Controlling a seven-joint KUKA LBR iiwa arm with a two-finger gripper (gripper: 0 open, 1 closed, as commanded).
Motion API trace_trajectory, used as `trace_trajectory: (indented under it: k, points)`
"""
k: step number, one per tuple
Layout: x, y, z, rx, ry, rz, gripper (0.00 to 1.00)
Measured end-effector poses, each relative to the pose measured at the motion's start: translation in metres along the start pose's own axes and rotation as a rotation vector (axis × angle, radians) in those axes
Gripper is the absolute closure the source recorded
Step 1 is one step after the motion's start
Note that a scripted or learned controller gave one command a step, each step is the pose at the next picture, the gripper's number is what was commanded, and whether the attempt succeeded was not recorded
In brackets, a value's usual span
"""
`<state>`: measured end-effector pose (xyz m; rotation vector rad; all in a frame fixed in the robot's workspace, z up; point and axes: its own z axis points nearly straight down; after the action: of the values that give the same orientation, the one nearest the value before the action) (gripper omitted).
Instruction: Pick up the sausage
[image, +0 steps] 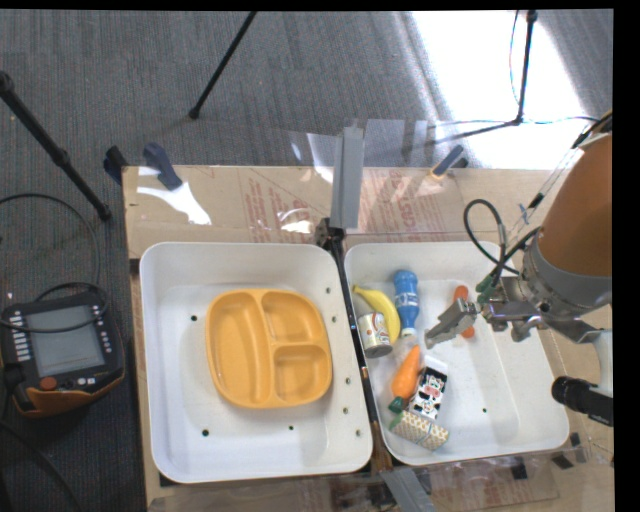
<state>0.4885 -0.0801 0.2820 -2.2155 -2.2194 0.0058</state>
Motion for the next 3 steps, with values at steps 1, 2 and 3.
trace_trajectory:
  k: [1, 2, 3]
  points:
    - [-0.095, 0.037, 0.018, -0.003, 0.0, -0.05, 0.0]
    - [-0.102, 0.031, 0.021, -0.004, 0.001, 0.011, 0.0]
    - [-0.112, 0.081, 0.112, -0.003, 0.001, 0.026, 0.0]
